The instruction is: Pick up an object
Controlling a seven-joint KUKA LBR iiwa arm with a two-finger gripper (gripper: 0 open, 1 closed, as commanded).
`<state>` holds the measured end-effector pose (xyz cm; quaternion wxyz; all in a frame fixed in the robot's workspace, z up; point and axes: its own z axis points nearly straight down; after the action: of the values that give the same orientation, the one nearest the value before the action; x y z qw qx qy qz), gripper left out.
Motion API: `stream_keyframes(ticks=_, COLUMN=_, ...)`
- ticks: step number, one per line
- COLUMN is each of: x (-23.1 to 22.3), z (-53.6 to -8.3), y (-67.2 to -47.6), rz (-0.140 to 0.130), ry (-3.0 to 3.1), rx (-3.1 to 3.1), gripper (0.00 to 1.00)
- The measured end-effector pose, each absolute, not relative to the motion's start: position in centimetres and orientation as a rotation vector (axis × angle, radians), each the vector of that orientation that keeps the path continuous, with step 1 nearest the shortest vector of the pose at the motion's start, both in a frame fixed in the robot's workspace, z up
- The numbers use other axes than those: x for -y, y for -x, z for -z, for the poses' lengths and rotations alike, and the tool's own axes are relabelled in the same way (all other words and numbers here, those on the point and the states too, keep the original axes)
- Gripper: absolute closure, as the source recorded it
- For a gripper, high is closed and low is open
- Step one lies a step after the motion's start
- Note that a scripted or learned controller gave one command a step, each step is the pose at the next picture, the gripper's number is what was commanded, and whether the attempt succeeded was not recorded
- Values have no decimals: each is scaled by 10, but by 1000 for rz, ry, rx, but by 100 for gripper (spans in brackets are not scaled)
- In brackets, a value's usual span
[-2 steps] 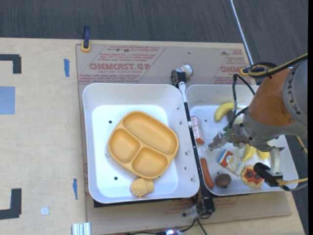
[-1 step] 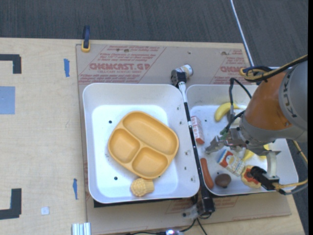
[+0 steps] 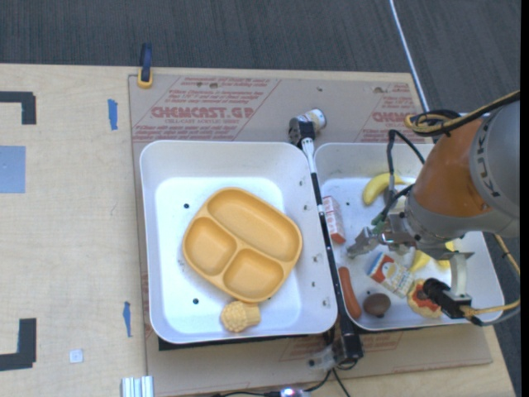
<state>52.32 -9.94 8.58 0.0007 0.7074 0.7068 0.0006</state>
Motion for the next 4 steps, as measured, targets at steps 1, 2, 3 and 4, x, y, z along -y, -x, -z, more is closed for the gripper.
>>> stream_keyframes(ticks=1, x=96, z=-86, y=-512, rz=-4, ry=-2220, rx=-2219, gripper=0)
stream_keyframes(ticks=2, x=93, z=-86, y=-501, rz=-5, ry=-2219, rx=-2219, gripper=0)
stream_keyframes(ticks=3, x=93, z=-97, y=-502, rz=-9, ry=-2216, rx=-2215, gripper=100)
stream_keyframes(ticks=4, x=54, z=-185, y=-480, rz=-2, ry=-2219, rx=-2222, gripper=100)
